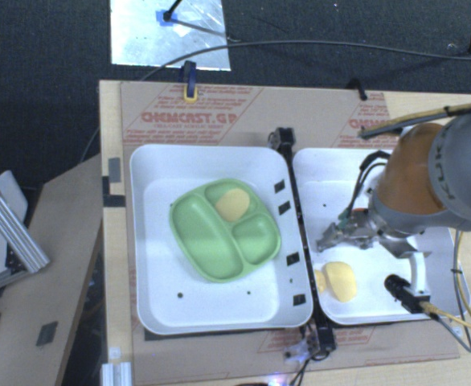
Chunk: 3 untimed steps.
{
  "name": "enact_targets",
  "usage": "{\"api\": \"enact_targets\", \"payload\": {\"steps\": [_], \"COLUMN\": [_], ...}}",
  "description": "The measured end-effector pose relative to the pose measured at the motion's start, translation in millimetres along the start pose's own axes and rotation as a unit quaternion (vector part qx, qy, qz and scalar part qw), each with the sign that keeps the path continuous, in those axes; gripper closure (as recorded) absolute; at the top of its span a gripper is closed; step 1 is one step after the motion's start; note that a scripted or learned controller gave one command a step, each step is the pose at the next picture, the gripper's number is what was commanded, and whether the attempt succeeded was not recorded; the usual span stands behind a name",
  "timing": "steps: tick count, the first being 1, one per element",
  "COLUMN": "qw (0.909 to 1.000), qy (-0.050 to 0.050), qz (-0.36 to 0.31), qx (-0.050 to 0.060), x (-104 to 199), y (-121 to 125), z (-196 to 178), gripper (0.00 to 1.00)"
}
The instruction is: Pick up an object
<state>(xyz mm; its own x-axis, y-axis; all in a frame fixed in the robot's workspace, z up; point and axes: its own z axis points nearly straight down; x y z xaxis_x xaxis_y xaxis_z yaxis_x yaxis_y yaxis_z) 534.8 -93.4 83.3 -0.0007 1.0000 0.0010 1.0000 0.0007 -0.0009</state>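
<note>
Yellow object (339,280) lies at lower left of the right bin (324,167), partly against the wall. Gripper (332,238) hovers just above it; finger state cannot be determined, blurred.

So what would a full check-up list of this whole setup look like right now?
Surface: two white bins, left bin and right bin, side by side on a cardboard sheet.
Job's things: green divided plate in the left bin, a yellow lump in one compartment; another yellow lump in the right bin.
Clutter: nothing seen.
Gripper: gripper over the right bin, above that lump.
Cables: black cable across the dark floor.
Surroundings: shiny sheet, metal frame.
</note>
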Motion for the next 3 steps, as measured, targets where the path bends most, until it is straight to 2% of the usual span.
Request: {"api": "enact_targets", "payload": {"steps": [1,3], "qw": [1.0,1.0], "qy": [-0.001,-0.001], "qz": [0.0,-0.001], "qx": [-0.001,-0.001], "x": [-0.4,-16.6], "y": [0.5,7.2], "z": [-11.3,-112.4], "gripper": [1.0,1.0]}}
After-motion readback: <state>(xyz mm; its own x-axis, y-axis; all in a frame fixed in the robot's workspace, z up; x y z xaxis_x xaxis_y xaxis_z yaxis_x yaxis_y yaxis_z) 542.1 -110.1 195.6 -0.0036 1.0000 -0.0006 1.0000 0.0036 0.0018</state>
